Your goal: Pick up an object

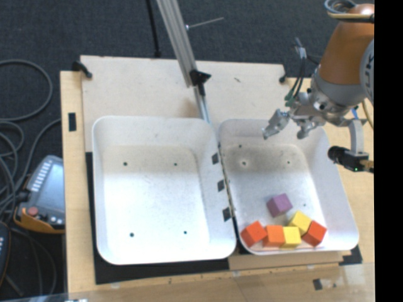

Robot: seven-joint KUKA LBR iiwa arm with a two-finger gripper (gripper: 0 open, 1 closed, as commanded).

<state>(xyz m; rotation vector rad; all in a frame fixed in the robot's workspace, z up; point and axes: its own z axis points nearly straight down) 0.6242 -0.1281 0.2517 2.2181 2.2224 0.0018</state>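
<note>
Pale wooden bench (138, 87) | smooth right bin (327, 168): matte cubes (286, 228) | metal jaws spread, unloaded

Smooth white plastic bins (157, 187), matt pale wooden bench (138, 83), ribbed metal rail (176, 33), matt coloured blocks (286, 228)

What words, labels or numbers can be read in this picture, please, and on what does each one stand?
None can be read.
The handheld pendant left of the bench has buttons and a screen, too small and blurred to read.
The blocks and white bins bear no print.
</note>
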